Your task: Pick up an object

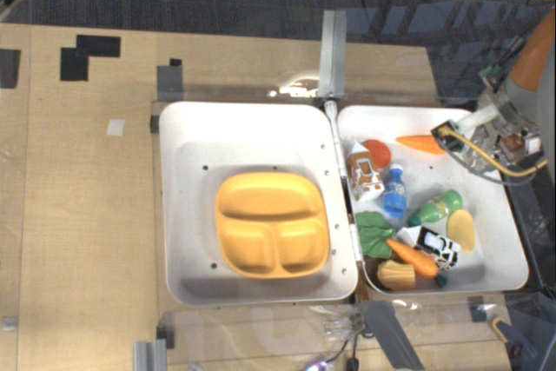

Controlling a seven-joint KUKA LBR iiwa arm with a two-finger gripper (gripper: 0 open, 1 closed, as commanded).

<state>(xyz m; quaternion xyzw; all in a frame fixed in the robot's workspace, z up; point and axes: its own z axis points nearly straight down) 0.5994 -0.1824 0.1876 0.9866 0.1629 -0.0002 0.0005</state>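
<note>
My gripper (493, 143) hangs over the far right part of the right bin (512, 261), with the orange carrot (420, 143) just to its left. Nothing shows between its fingers. Below and left of it in that bin lie a red ball (376, 152), a white and brown carton (365, 174), a blue bottle (395, 192), a green fruit (437, 207), a yellow lemon (461, 229), a black and white toy (440, 246), a second carrot (412, 255), a green leafy piece (373, 230) and a tan chunk (397, 275).
The left bin (187, 143) holds a yellow divided plate (271, 221) in its middle. A grey metal post (333, 56) stands behind the seam between the bins. Bare white floor shows along the right bin's right side.
</note>
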